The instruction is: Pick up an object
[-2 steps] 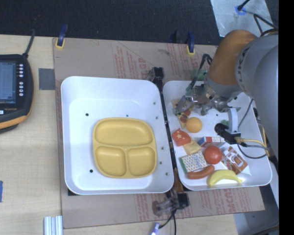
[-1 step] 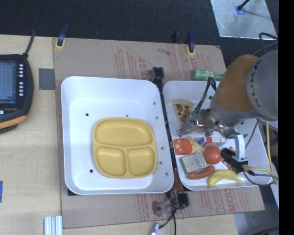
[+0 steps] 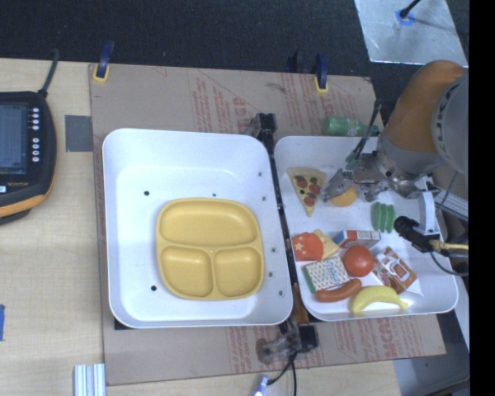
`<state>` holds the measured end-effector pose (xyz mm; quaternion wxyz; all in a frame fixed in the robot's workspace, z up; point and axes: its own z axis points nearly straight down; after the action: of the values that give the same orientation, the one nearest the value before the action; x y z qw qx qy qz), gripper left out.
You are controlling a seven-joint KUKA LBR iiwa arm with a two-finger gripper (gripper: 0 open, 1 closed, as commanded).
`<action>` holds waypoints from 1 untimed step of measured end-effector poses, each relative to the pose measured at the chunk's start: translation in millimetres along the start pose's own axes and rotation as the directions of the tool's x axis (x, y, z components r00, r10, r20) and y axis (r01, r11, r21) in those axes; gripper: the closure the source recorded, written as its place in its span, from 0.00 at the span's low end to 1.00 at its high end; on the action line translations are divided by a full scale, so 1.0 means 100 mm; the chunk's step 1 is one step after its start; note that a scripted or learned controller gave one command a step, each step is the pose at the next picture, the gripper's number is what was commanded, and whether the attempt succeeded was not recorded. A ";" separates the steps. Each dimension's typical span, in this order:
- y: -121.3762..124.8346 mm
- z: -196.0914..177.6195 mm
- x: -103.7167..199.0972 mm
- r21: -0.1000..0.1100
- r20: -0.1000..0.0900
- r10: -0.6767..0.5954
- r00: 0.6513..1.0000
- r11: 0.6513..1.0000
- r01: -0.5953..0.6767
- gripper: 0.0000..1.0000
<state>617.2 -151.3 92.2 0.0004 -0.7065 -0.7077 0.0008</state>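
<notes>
Low, arm (image 3: 421, 122) angled (leftward) over right bin (image 3: 445, 304).

Red print on the cardboard sheet (image 3: 231, 97) — too blurred (illegible) to read.

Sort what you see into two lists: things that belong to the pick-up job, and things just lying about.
Job: gripper; right bin of toy food: pizza slice, tomato, banana, sausage.
Lying about: yellow divided tray in left bin; teach pendant; blue clamps.
</notes>
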 end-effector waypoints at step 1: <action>0.00 -0.10 -0.01 0.001 0.000 0.000 1.000 1.000 0.000 1.00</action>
<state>617.3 -152.0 102.5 0.0009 -0.7064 -0.7078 0.0011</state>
